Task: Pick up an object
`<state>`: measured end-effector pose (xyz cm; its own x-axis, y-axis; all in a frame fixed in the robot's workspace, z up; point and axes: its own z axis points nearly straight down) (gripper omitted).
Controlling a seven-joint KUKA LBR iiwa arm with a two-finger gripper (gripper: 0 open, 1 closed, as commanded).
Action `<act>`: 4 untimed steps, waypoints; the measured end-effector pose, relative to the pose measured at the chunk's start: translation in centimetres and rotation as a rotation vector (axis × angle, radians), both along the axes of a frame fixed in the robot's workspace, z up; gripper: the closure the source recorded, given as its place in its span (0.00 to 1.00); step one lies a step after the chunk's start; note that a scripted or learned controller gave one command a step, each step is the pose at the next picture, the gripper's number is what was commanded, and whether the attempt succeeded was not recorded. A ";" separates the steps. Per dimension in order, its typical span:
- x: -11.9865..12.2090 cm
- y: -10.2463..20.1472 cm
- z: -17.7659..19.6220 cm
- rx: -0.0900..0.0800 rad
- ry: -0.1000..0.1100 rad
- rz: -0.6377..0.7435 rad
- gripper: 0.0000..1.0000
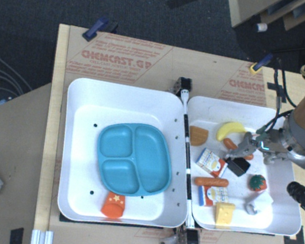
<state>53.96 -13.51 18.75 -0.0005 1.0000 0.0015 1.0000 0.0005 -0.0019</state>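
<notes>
Arm reaching into the right bin (281,220) from the right, gripper (238,157) low among the small objects.

You see the gripper over a black block (238,167), beside a small red sausage (230,143) and below the yellow banana (231,130); you cannot tell whether its fingers are parted or closed, or whether they hold anything. Nearby lie a brown piece (198,136), a juice carton (211,162), a long sausage (212,182), a strawberry (257,182) and a cheese wedge (224,213). The left bin (74,134) holds a blue divided plate (133,159) and an orange cup (114,206).

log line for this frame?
arm: over right bin | gripper: above hot dog, nothing seen held | left bin: blue tray
</notes>
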 end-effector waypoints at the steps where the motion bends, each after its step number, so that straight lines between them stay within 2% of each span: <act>1: 3.9 0.0 -9.9 -0.002 -0.007 0.000 0.00; 2: 4.0 0.1 -8.9 -0.001 -0.010 -0.001 1.00; 3: 6.3 11.0 -0.2 0.001 -0.004 0.002 1.00; 4: -0.6 9.5 5.4 -0.001 0.000 -0.001 1.00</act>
<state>53.39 -4.01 24.17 0.0007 1.0000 0.0004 1.0000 -0.0007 -0.0020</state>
